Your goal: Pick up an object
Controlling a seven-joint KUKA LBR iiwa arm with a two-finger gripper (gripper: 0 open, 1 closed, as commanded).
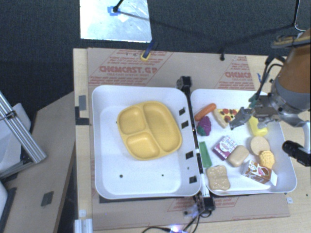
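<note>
A: What sits on the left side of the bench (pixel 82 144)?

B: The left bin (pixel 104 178), which carries a yellow divided tray (pixel 148 130) with three compartments. Black clips along the divider (pixel 191 135) separate it from the right bin (pixel 286 176).

A: And the right bin?

B: It is crowded with toy food. Nearest the divider lie an orange hot dog (pixel 205 111), a purple grape bunch (pixel 204 125) just below it, and a green strip (pixel 204 154) running down the bin's left wall. Below that rests a tan slice of bread (pixel 218 177). Further right come a pizza slice (pixel 226 115), a purple packet (pixel 224 147) touching a beige oval piece (pixel 238 155), then a round tan cookie (pixel 259 144), a ridged orange biscuit (pixel 267 158) and a red and white carton (pixel 257 172) near the front edge.

A: Where is the arm?

B: The gripper (pixel 241 118) hangs over the upper part of the right bin, beside the pizza slice, with a yellow block (pixel 256 126) just to its right. One dark finger points down and left; whether the fingers are spread or pressed together cannot be told, and nothing is seen between them.
</note>
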